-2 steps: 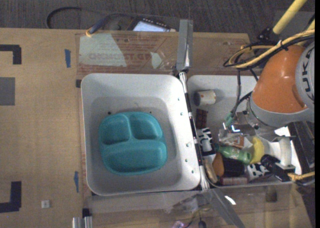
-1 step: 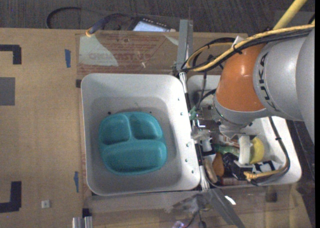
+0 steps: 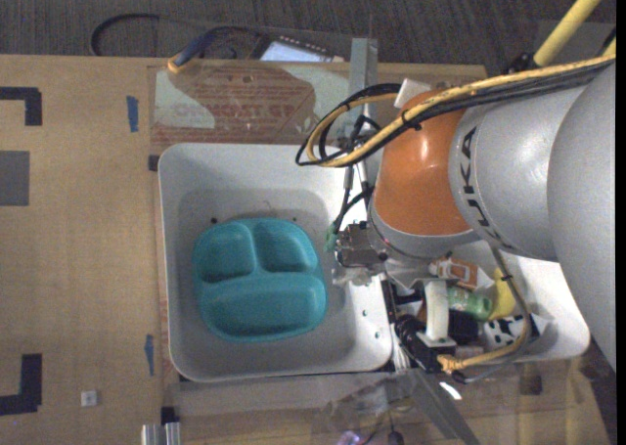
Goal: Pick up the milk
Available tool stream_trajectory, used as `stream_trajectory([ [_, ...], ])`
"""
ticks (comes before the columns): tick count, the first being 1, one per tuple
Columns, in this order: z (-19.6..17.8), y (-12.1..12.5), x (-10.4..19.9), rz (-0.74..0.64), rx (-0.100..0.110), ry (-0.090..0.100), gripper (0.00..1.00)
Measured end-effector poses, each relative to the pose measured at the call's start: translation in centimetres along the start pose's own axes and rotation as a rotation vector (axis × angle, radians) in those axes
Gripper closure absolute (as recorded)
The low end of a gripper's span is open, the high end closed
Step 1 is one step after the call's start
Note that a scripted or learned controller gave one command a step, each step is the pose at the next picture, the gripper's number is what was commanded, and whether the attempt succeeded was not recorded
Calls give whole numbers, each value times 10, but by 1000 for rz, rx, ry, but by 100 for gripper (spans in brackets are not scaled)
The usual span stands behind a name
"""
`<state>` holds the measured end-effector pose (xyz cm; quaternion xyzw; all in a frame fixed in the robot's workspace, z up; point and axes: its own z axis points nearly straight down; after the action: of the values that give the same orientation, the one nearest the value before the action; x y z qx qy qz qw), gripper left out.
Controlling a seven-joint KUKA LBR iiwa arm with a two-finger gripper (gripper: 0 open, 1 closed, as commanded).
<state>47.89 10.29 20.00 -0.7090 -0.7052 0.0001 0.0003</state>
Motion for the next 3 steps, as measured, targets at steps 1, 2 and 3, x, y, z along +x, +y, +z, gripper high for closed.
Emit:
stream_trajectory([
  [1, -9, 1, 1, -1, -1, 0, 100],
  [2, -19, 1, 1, -1, -1, 0, 100],
  [3, -27, 0, 45, 76, 0, -1, 100],
])
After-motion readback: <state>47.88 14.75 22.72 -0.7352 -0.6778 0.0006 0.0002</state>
